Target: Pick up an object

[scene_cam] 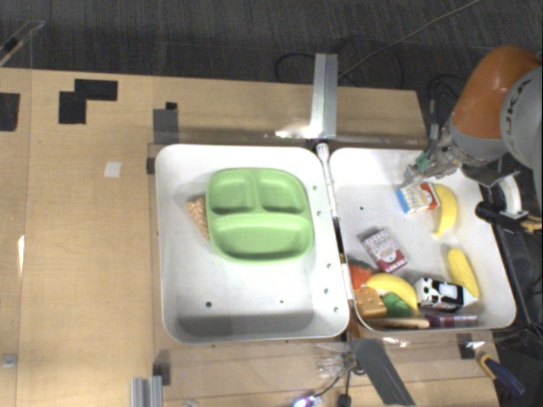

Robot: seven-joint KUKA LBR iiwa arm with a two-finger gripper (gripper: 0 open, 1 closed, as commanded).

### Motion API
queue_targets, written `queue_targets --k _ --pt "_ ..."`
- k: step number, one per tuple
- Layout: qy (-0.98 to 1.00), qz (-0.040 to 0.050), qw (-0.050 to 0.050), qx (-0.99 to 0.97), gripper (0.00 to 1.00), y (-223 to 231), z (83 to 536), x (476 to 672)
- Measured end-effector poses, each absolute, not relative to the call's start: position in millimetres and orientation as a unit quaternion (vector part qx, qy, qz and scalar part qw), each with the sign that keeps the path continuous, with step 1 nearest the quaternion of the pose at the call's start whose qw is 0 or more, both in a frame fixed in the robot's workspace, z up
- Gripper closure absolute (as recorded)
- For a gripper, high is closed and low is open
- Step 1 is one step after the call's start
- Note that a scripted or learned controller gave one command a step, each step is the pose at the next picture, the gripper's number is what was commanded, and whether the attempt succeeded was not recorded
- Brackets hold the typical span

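Grey arm with orange band (pixel 501 100) enters from the right; its two-finger gripper (pixel 422 170) hangs low over the far part of the right shallow white bin (pixel 501 295). Whether the gripper is wide or narrow cannot be told, as the tips blur against the bin floor. Left shallow white bin (pixel 174 253), well to the gripper's left, holds a green three-compartment plastic tray (pixel 257 213) with a tan grainy item (pixel 197 216) tucked under its left edge. Just below the gripper, touching or nearly touching its tips, lies a small white carton with blue and red print (pixel 415 197). Beside that carton, to its right, lies a curved yellow banana (pixel 445 209); nearer the camera lie a second yellow banana (pixel 462 271), a small red-and-white patterned packet (pixel 381 248), and a black-and-white toy (pixel 440 293) among mixed toy foods.
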State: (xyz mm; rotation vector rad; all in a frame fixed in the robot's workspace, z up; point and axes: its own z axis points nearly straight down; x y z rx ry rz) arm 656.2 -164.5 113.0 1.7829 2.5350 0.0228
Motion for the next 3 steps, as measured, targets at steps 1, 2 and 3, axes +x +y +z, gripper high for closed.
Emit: queue_targets --k 1,2,3 --pt "0.818 0.0071 0.021 0.575 0.0 -164.4 112.7 656.1" --pt "0.812 0.0062 0.013 0.584 0.0 -181.0 97.7 647.2" --pt "0.788 0.0018 0.009 0.615 0.0 -173.1 96.5 673.6"
